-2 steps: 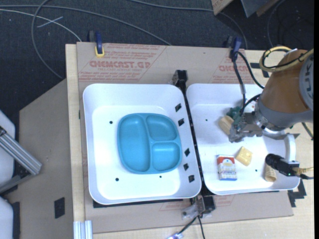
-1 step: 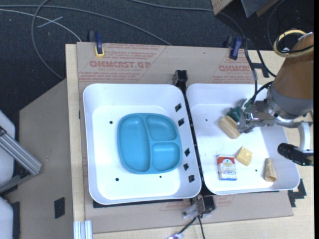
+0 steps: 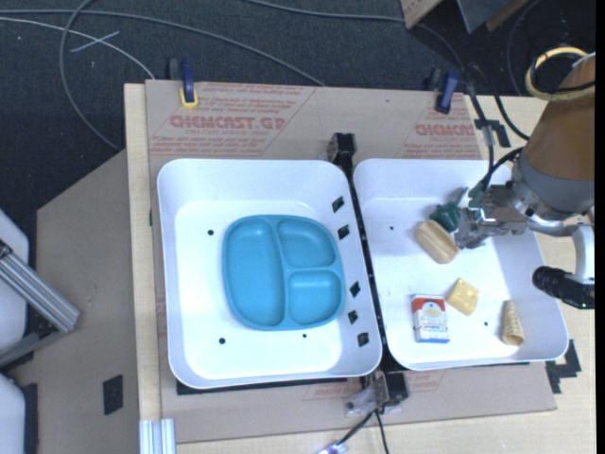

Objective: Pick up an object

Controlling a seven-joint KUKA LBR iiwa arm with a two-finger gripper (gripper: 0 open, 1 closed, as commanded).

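A tan bread roll (image 3: 437, 242) lies in the right bin (image 3: 402, 343), just beside the gripper (image 3: 463, 221). Whether it is clamped cannot be told. Nearby: a red-and-white carton (image 3: 431, 318), its print unreadable. "CHEMCAST GP" marks the board-covered surface (image 3: 232, 119).

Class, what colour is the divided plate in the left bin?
Light blue: the plate shows best in the camera view.

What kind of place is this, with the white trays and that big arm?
Probably a robotics lab test bench: a robot arm reaches over two white bins clamped to a board, toy food lies inside, and cables trail across the floor.
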